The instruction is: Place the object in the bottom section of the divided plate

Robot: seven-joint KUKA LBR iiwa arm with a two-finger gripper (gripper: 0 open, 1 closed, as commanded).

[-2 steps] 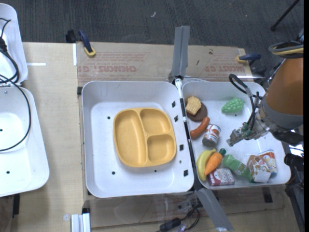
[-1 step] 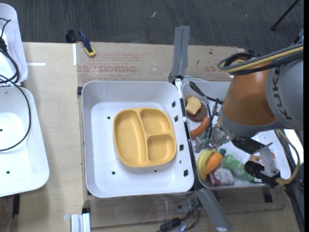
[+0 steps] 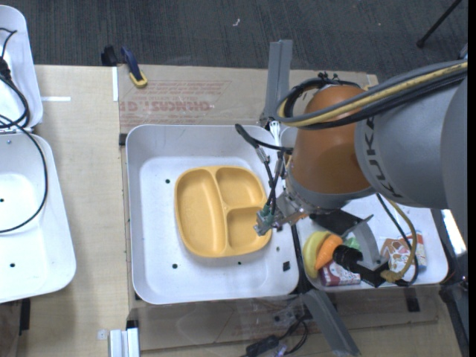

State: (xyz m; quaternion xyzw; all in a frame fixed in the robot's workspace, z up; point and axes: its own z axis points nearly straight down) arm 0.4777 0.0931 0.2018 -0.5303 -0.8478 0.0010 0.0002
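Two shallow white bins sat side by side on the tabletop (image 3: 186,95), and the left bin (image 3: 149,199) held a yellow divided plate (image 3: 201,214) near its centre. The plate had one long section on its 9 o'clock side and two smaller sections on its 3 o'clock side. The grey arm (image 3: 416,140), with its orange band (image 3: 331,151), reached in from 3 o'clock, and its gripper (image 3: 265,222) hung at the plate's 3 o'clock rim, over the edge of the lower small section. Whether the jaws were spread or pressed together could not be told, as the tip was small and tangled with cables. The right bin (image 3: 435,266), at 3 o'clock from the plate, held a yellow banana-like toy (image 3: 314,250), an orange piece (image 3: 327,253) touching it, a small red carton (image 3: 341,276) and a printed packet (image 3: 398,255).
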